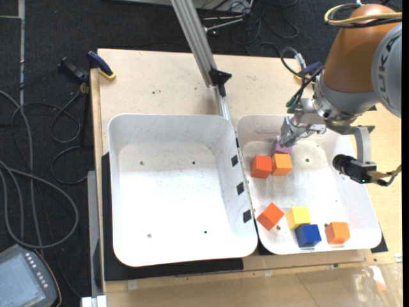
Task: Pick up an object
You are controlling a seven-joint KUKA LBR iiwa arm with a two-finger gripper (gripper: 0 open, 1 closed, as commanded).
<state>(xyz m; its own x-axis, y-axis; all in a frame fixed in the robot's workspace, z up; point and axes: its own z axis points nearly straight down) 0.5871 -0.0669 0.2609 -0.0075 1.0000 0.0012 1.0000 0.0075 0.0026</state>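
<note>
In the right bin [358,200] my gripper [287,138] hangs low near the back wall, pointing down. Just under its tip a small purple block [280,148] peeks out, mostly hidden by the gripper. Right in front of it sit a red-orange block [261,166] and an orange block [282,164], side by side and touching. Near the bin's front edge lie another red-orange block [270,215], a yellow block [297,217], a blue block [308,235] and an orange block [337,233].
The left bin [118,171] stands beside the right one, with black clips along their shared rim. A slanted metal rail [195,34] crosses the bench behind the bins. A black cable end [348,165] hangs from the arm over the right bin.
</note>
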